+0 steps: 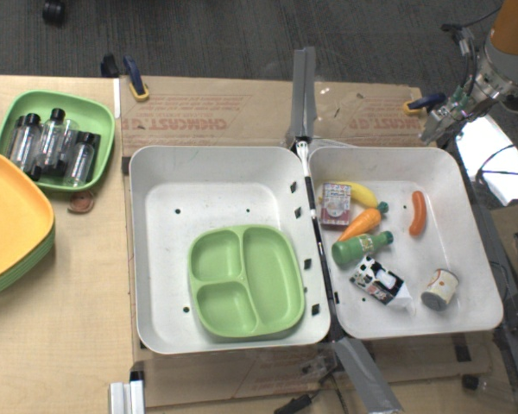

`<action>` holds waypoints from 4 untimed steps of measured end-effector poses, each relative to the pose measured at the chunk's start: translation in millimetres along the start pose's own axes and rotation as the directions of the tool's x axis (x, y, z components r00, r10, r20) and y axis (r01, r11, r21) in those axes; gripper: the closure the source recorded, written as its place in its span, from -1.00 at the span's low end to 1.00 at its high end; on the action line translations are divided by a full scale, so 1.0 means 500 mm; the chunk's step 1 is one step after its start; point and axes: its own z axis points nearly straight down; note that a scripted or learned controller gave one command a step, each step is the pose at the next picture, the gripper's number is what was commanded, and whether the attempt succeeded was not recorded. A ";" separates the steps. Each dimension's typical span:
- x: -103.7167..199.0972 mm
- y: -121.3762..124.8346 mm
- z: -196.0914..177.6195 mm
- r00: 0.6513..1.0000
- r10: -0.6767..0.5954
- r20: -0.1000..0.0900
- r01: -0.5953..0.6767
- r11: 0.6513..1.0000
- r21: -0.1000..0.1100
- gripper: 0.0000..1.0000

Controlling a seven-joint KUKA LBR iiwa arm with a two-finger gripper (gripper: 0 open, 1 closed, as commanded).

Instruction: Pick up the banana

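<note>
Even, bright overhead light is falling; glare is blooming at three o'clock, and soft shadows are pooling inside the white bins (147,231).

Two white bins (147,231) hold one green divided plate (244,280), one banana (363,194), one carrot (359,224), one sausage (417,213), one green bottle (360,247), one can (439,288) and two packets (335,203), beside one tray (95,115) holding four small bottles (53,141).

Yellow banana (363,194), orange carrot (360,223), green bottle (361,247) w/ white cap, red-orange sausage (417,212), blk-and-white patterned packet (377,280); light green divided plate (244,280) in white left bin (147,231); orange plates (13,222) far left
</note>
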 end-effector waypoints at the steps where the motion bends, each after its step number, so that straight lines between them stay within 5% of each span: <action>1: -0.014 -0.006 -0.054 1.000 -0.008 0.001 0.008 1.000 -0.001 1.00; 2: -0.067 -0.032 -0.078 1.000 -0.020 0.001 0.020 1.000 -0.002 1.00; 3: -0.102 -0.059 0.313 1.000 -0.001 0.000 0.001 1.000 -0.001 1.00; 4: -0.105 -0.052 0.083 0.923 0.386 0.000 -0.386 0.923 0.000 1.00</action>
